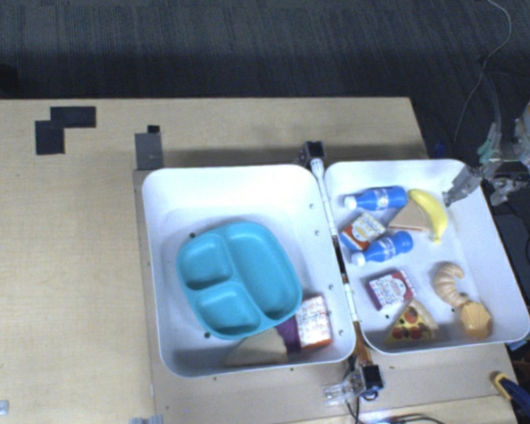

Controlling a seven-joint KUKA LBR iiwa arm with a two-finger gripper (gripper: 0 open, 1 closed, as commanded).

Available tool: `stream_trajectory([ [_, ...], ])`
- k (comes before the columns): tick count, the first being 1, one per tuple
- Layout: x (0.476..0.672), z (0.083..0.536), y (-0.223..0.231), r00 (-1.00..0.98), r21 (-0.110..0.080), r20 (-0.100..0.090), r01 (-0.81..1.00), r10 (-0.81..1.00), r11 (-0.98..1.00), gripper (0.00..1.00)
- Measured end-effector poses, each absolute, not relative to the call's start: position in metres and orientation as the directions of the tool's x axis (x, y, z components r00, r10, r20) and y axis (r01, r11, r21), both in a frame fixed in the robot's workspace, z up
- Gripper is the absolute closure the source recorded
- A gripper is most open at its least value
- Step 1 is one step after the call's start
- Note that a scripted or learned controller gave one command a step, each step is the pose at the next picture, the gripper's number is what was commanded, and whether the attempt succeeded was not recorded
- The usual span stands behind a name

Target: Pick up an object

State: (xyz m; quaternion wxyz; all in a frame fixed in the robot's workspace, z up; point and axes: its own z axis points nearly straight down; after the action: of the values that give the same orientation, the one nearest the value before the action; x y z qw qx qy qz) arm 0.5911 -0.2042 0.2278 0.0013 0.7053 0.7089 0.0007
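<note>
The bench (73,290) carries my two white bins side by side. The left bin (169,257) holds a blue divided tray (238,278) in its middle and a small carton (313,322) near its front right corner. The right bin (505,264) holds two blue bottles (378,198), a banana (431,210), a croissant (449,282) and a pizza slice (412,323). My claw (467,182) hangs over that bin's back right corner, grasping nothing; its fingers look parted.

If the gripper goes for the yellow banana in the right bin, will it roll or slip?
The banana is curved and looks smooth, so fingers may slide off. It leans on a tan wedge, so it could tip when nudged. Probably light, likely a toy.
</note>
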Motion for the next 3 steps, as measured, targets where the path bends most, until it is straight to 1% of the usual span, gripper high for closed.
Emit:
stream_trajectory([
  [1,0.584,0.11,-0.205,-0.003,0.001,0.001,1.0,1.0,0.003,0.0],
  [2,0.586,0.122,-0.205,-0.006,0.007,-0.001,1.0,1.0,0.006,1.0],
  [3,0.669,0.098,-0.206,-0.006,-0.011,0.005,1.0,1.0,0.006,1.0],
])
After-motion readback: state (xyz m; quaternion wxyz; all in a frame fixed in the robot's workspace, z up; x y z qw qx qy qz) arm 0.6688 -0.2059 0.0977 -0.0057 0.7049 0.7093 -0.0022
